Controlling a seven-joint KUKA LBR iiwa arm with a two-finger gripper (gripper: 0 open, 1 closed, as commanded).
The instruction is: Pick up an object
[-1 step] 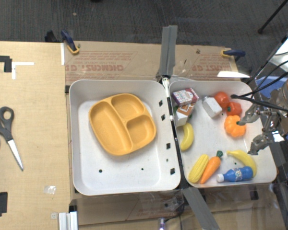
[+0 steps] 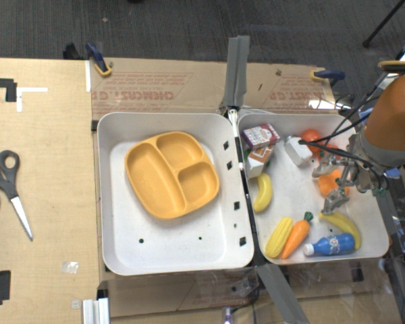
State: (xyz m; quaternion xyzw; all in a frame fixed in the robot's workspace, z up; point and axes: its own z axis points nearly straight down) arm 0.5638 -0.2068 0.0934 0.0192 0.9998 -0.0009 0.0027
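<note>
1. My gripper (image 2: 337, 196) hangs low in the right bin (image 2: 283, 187), at its right side. Metal fingers point down; how wide the gap is I can't tell, and I see nothing between them.
2. Nearest candidates: an orange piece (image 2: 329, 183) just beside the fingers, partly behind them, and a yellow banana (image 2: 343, 224) just below the tips.
3. To do it well, I'd judge: commit to one, centre the fingers across the banana's narrow width, and avoid the blue-labelled bottle (image 2: 332, 246) touching it.
4. Farther off: carrot (image 2: 295, 236), corn cob (image 2: 279, 237), second banana (image 2: 262, 192), small cartons (image 2: 260, 144).
5. Pose: wrist roughly vertical, orange band (image 2: 393, 117) above, arm entering from the right, cables trailing across.
6. The left bin (image 2: 115, 201) holds a yellow divided plate (image 2: 171, 174), irrelevant here.
</note>
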